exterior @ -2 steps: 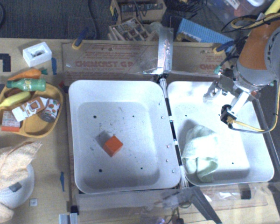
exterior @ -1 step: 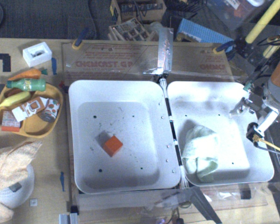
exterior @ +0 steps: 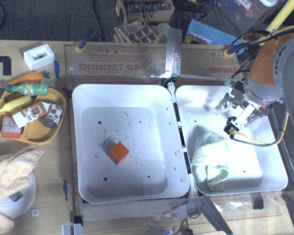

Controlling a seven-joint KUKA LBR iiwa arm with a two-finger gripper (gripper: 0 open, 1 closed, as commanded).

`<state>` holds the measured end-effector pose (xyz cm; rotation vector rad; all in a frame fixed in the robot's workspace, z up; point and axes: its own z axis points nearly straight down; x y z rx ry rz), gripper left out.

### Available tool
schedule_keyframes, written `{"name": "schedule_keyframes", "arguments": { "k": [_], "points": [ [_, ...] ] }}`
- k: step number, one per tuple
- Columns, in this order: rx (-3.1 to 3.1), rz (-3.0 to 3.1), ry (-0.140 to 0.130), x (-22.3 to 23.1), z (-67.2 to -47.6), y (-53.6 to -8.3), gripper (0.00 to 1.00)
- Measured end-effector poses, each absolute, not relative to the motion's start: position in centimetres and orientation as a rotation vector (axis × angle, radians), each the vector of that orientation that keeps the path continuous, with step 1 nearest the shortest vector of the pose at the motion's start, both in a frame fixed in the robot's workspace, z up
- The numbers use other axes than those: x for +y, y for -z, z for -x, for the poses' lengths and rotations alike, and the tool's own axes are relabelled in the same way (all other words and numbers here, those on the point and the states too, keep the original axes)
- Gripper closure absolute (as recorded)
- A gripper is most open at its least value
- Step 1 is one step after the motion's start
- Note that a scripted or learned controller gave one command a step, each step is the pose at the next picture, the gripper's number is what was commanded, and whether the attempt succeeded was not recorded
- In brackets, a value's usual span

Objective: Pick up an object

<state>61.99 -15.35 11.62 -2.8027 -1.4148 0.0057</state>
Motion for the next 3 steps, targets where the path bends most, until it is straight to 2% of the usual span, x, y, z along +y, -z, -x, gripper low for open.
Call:
{"name": "schedule_keyframes", "arguments": {
  "k": [1,2,3],
  "points": [
    [-1.405,2.809,-0.006,-21.3,-62.8,-22.6,0.00],
    [-1.005,2.970,-0.013,-16.5,-58.4,-16.9,0.00],
    [-1.052,2.959,-0.008,-2.7,-62.1,-19.5,0.00]
  ]
}}
